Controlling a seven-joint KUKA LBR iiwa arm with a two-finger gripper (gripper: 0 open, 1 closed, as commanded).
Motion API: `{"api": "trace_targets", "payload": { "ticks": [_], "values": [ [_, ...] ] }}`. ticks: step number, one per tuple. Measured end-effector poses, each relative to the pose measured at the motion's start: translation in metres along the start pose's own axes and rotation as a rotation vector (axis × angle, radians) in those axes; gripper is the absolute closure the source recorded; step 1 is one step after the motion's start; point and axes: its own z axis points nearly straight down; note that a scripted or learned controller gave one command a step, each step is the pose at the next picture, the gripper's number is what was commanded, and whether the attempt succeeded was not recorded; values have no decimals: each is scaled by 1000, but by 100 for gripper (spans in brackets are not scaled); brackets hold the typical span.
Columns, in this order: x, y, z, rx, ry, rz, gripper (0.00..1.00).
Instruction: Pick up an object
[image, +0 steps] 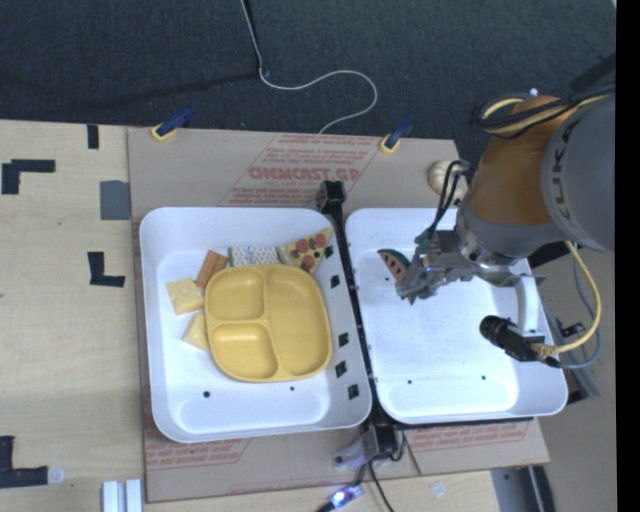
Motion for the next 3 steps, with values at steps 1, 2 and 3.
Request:
{"api": "trace_targets", "payload": {
  "ticks": [1, 2, 3],
  "values": [
    [31, -11, -3, -1, 0, 0, 100],
    [28, -10, -23, -4, -1, 3, 100],
    [27, -13, -3, -1, -3, 4, 100]
  ]
}}
